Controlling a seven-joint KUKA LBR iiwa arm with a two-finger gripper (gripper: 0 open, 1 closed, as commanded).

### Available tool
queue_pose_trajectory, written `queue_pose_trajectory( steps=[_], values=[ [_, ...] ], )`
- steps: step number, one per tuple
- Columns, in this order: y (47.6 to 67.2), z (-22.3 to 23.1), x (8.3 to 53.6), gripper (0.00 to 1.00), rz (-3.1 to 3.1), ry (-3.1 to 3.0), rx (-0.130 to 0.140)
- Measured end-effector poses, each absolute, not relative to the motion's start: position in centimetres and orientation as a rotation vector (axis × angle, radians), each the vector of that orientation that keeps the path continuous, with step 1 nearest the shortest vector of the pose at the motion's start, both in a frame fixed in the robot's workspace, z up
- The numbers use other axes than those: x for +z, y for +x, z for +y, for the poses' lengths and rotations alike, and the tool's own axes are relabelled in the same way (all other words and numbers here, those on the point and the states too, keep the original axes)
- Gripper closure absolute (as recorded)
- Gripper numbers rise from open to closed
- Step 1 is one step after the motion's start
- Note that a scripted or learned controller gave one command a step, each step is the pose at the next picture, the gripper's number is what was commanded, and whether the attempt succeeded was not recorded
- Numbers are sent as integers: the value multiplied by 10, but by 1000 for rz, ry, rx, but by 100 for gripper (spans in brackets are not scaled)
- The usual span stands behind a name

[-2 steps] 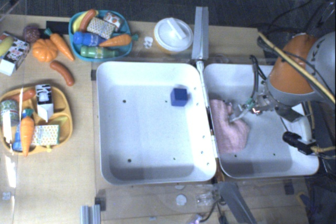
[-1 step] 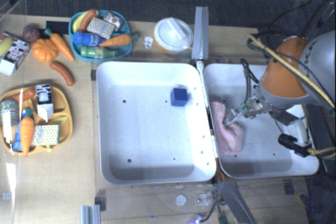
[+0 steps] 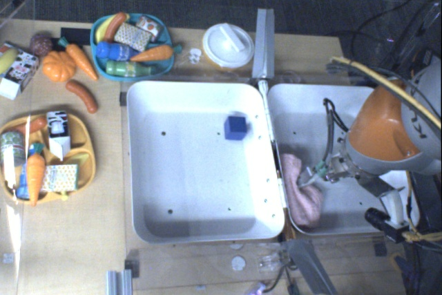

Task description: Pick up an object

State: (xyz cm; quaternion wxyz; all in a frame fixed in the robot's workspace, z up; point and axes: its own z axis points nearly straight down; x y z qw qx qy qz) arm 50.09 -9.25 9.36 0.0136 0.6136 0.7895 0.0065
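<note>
Gripper (image 3: pixel 319 173) sits low in the right bin (image 3: pixel 304 103), at the pink cloth (image 3: pixel 302 195) bunched against the wall (we cannot tell its state); we judge the cloth its target, the blue cube (image 3: pixel 236 126) lying well apart.

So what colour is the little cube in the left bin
Blue. The cube sits toward the upper right of the left bin, clearest in the camera view.
</note>
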Motion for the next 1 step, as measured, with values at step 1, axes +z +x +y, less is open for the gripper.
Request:
queue_pose_trajectory(
  steps=[1],
  values=[
    [570, -97, 92, 0, 2617, 1712, 11]
  ],
)
